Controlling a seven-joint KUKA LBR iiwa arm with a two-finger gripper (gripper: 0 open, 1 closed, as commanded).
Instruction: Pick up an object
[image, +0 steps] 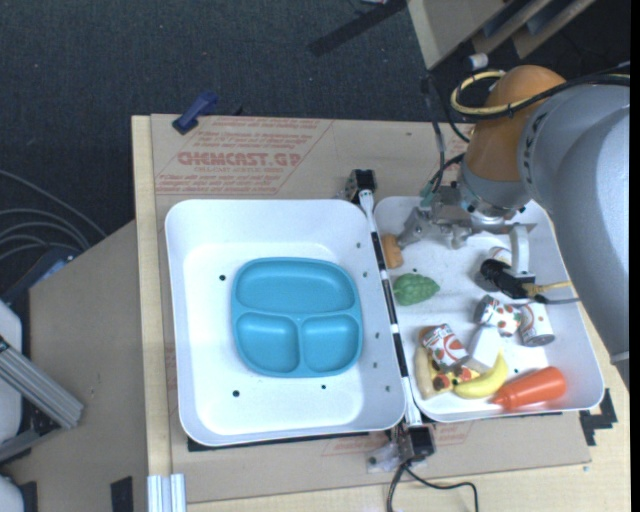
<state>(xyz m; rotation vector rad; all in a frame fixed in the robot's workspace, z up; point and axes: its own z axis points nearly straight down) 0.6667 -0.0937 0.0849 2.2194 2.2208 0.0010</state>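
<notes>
Over the far end of the right bin (455, 268), the grey arm (590, 170) with its orange band is reaching in. The metal fingers (440, 226) are hanging low above the smooth white floor. Whether the fingers are open or closed cannot be told, as this angle is not showing the gap.

Just beside the fingers, toward the divider, a small brown stub (393, 253) is lying against the bin wall. Near the fingers, a little further toward the near rim, a flat green leaf shape (415, 289) with a matte look is lying alone on bare plastic.

Well apart from the fingers, at the near end, the rest are crowding together:
- a red-and-white printed can (441, 346) is lying tilted
- a curved yellow banana (480, 384) is touching it
- a glossy orange cone shape (530, 388) is lying just beside the banana's tip
- small red-and-white pieces (510, 318) are sitting behind them, too small to read their shape

Across the divider from the fingers, the left bin (200, 300) is holding a smooth blue plate (296, 315), rounded and split into three compartments. Both bins are sitting on a tan board surface (240, 160) printed with red lettering. A blue clip-like thing (195, 112) is lying at the surface's far corner, well apart from the fingers.
</notes>
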